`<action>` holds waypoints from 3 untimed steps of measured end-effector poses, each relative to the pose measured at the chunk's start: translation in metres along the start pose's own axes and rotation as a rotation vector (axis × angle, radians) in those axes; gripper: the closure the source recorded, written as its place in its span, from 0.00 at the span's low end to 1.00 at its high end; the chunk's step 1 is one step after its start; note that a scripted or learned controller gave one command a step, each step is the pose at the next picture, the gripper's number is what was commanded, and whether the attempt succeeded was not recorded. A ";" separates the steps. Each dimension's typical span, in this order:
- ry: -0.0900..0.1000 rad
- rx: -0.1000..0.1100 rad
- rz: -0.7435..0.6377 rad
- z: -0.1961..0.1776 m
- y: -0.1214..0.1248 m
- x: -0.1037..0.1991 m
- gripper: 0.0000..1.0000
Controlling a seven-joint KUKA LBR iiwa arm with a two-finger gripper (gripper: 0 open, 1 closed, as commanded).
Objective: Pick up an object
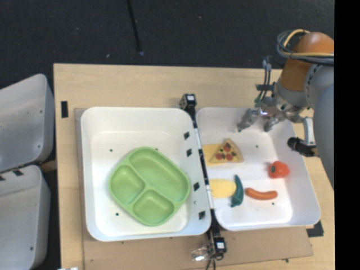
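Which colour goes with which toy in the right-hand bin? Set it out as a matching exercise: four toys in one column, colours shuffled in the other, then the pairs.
Things:
1. Triangular plastic pizza slice
2. Round plastic tomato
3. Long plastic sausage
4. Curved plastic pepper

Colours:
A. Dark green
B. Yellow with red spots
C. Orange-red, long and thin
D. Red with a small green top

Pairs: 1-B, 2-D, 3-C, 4-A

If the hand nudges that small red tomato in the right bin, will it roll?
Probably: the small red tomato looks round and lies free on the right white bin's flat floor. Its glossy skin may slip from a pinch. It looks like a light, rigid toy, though that's unconfirmed.
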State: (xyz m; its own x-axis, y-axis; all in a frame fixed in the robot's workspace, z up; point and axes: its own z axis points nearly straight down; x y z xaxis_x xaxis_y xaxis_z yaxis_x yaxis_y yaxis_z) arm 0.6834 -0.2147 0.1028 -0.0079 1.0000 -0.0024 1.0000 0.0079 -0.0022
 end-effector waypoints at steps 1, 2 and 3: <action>-0.005 -0.005 -0.003 -0.012 0.001 -0.001 1.00; -0.001 -0.011 0.008 -0.075 0.003 -0.009 1.00; 0.000 -0.009 0.007 -0.140 -0.001 -0.009 1.00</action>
State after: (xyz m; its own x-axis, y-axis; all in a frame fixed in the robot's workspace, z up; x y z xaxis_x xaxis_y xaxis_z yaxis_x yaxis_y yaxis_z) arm 0.6832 -0.2237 0.2425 -0.0010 1.0000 -0.0021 1.0000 0.0010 0.0069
